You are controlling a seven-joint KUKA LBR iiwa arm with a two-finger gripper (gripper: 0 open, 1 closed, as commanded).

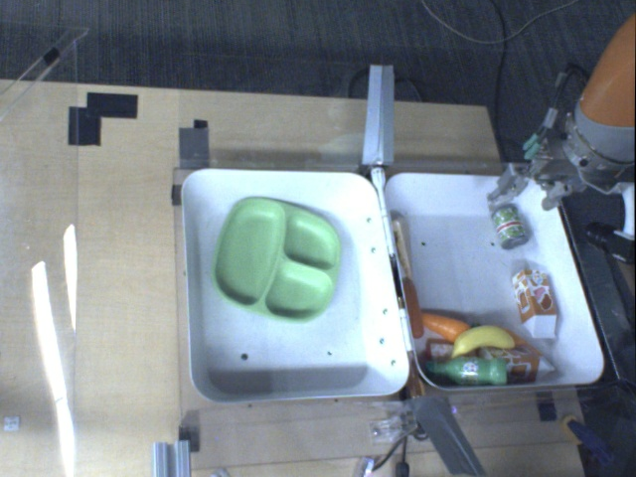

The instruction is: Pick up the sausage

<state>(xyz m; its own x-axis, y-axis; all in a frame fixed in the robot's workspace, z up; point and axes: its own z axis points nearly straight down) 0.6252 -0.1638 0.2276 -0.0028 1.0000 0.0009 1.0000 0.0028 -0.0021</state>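
Approach phase, grasp not yet made. The gripper (527,189) hangs over the far right corner of the right bin (457,199), its fingers spread apart with nothing between them; a small can (510,225) lies just beside it. What you may take for the sausage (525,367), a reddish-brown piece, lies well apart at the near wall, partly under the banana (483,340) and touching the green bottle (469,370). Your next move calls for travel toward the near wall and a descent that clears those neighbours.
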